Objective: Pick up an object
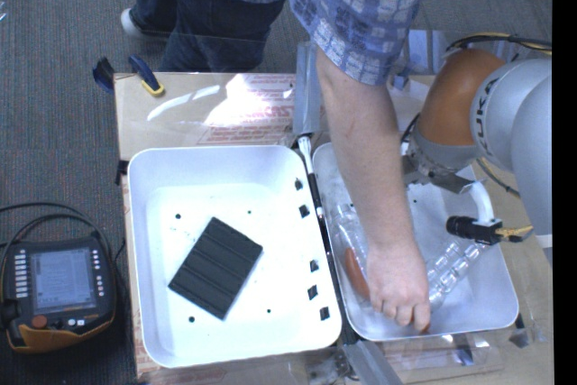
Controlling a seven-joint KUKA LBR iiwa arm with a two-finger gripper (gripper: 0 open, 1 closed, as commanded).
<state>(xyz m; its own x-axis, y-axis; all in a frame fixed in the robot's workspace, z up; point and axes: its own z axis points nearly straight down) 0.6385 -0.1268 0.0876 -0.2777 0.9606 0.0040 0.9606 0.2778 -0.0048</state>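
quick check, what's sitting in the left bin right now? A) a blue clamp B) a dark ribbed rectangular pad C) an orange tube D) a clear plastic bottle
B: a dark ribbed rectangular pad lies flat and tilted on the floor of the left bin, with nothing else on it or touching it.

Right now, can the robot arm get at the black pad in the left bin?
Probably yes, though not directly. The black pad lies flat with nothing on it in the left bin, but a person's forearm reaches into the right bin between it and the robot arm.
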